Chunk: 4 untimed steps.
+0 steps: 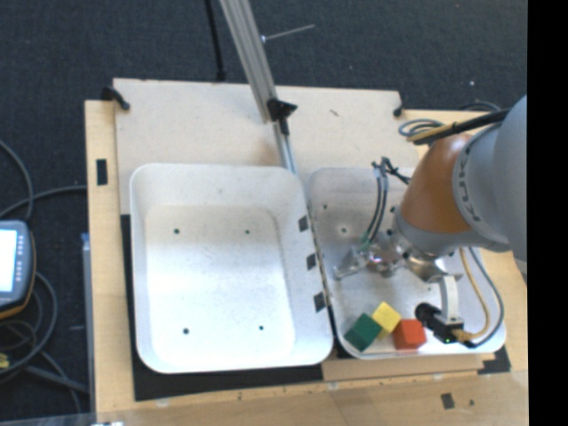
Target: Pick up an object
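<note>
- Camera view: green block (pixel 362 331), yellow block (pixel 387 316) and red block (pixel 409 334) clustered at the near end of the right bin (pixel 325 204), touching or just beside one another.
- Left bin (pixel 217 264) alongside it on the counter (pixel 195 122).
- Claw (pixel 380 260) low over the right bin's middle, just beyond the blocks, nothing seen between its fingers.
- Finger spread too small and cluttered to make out; cannot tell.
- Arm's grey-and-orange wrist (pixel 444 193) covers the right bin's far right part.

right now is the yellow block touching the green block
Touching: the camera view shows the yellow block pressed against the green block, no gap between.
</note>
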Each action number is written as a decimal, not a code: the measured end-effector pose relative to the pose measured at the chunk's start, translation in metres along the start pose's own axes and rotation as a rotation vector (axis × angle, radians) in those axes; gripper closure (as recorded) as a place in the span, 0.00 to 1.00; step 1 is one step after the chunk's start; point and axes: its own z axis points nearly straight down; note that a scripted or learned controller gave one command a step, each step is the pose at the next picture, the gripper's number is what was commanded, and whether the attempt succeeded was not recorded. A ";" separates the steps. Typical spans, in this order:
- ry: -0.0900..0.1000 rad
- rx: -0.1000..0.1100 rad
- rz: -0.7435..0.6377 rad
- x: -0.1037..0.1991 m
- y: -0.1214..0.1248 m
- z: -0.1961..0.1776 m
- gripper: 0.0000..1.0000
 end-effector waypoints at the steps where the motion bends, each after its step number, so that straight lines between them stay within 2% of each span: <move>1: -0.001 -0.006 -0.001 -0.014 0.092 -0.002 0.00; 2: -0.003 -0.001 -0.007 -0.015 0.089 -0.013 1.00; 3: 0.000 0.002 0.004 -0.029 0.080 -0.009 1.00; 4: 0.003 -0.008 -0.005 0.047 0.093 -0.107 1.00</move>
